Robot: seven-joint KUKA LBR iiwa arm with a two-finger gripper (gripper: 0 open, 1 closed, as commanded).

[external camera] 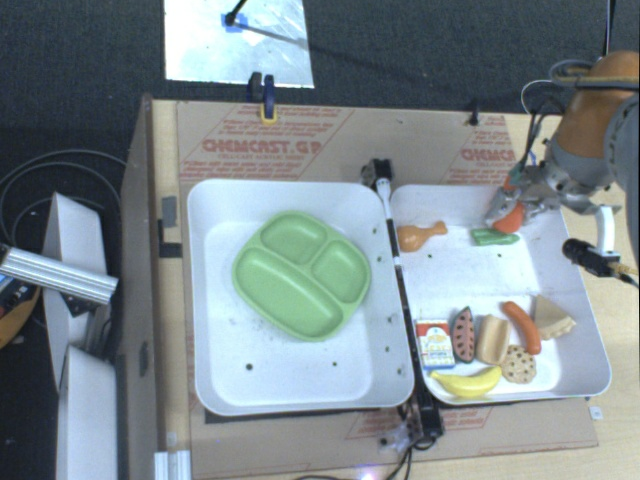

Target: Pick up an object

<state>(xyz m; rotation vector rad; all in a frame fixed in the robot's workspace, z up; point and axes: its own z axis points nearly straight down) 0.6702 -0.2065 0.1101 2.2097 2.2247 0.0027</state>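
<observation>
Yellow plastic banana [466, 381] sits untouched in right white bin [585, 298]. Hand [508, 213] grips an orange carrot-like toy [509, 219], barely raised; lift remains.

The arm [600, 118] is cut off by the right edge, so its upper part is out of sight. Its fingers [508, 211] are too small and crowded to show whether they are parted. An orange-red thing [509, 220] at the fingers is partly covered by them; what it is cannot be told. Just below-left of the fingers, a green piece [494, 235] is too small to identify.
</observation>
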